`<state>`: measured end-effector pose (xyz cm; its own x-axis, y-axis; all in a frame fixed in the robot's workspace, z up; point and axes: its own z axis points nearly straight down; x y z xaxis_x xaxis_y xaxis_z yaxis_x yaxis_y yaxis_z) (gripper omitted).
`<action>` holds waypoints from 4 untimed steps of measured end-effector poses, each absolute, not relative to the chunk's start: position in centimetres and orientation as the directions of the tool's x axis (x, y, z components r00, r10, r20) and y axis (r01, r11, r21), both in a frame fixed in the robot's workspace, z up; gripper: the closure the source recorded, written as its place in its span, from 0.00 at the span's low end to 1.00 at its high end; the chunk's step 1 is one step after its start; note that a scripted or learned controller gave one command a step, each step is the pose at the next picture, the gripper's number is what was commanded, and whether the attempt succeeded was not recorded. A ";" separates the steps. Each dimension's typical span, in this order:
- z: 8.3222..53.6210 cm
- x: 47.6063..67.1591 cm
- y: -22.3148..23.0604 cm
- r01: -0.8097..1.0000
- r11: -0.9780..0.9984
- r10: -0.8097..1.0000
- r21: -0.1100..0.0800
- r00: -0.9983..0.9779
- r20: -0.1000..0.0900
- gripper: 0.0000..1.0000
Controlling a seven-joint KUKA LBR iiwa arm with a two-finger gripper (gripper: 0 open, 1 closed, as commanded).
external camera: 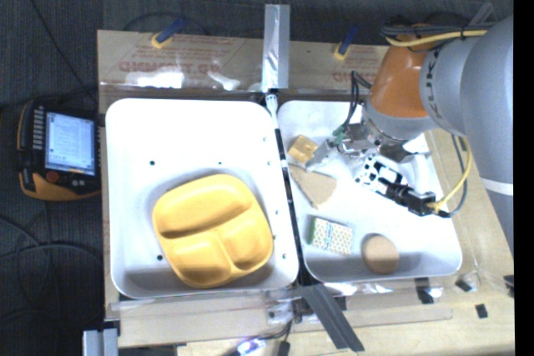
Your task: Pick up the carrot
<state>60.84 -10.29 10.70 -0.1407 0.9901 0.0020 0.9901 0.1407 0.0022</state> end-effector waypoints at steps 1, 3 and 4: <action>9.0 60.1 -15.4 0.935 0.354 0.935 0.010 -0.354 -0.005 0.00; 21.9 59.5 -12.5 0.895 0.446 0.895 0.000 -0.446 0.001 0.00; 15.6 56.7 -13.7 0.849 0.528 0.849 -0.002 -0.528 0.001 0.00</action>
